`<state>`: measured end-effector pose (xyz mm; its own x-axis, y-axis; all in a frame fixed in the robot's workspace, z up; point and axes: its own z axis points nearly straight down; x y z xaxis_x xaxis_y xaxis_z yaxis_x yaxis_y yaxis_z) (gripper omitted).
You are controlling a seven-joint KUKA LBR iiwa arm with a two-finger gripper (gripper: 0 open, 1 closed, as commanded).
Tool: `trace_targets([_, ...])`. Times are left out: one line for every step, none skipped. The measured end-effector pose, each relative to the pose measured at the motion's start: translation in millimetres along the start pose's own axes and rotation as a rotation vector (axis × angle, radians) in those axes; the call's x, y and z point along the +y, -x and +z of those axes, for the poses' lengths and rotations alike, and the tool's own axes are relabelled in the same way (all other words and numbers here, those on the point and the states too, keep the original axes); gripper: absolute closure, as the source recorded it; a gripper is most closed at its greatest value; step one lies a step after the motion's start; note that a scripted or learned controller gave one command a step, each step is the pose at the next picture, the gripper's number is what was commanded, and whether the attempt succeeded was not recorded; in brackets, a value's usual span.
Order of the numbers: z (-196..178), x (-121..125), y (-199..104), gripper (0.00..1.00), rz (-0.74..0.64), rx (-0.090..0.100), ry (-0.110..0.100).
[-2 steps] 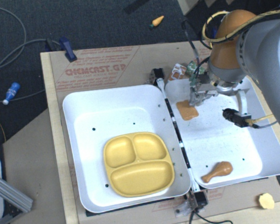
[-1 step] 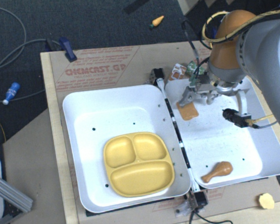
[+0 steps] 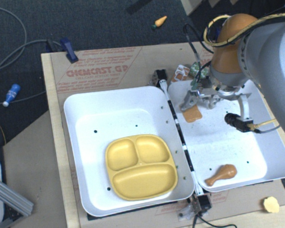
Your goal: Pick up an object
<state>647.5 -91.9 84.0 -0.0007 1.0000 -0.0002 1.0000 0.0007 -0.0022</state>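
Camera view, single fixed overhead: my pincer (image 3: 198, 100) sat low in the right bin (image 3: 270, 171), near its upper left corner and close to the divider. Its state could not be read from this angle; cannot tell. A flat orange-brown piece (image 3: 192, 114) lay just below and beside the pincer tip, contact unclear. A tan drumstick-shaped toy (image 3: 221, 174) lay near the bin's lower edge, well apart from me. The left bin (image 3: 81, 112) held a yellow divided plate (image 3: 140, 166). A small yellow item (image 3: 270, 204) rested on the bench outside.
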Motion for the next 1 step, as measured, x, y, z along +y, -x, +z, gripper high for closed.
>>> trace_targets([-1.0, 19.3, 0.0, 0.00, -0.002, -0.001, 0.005])
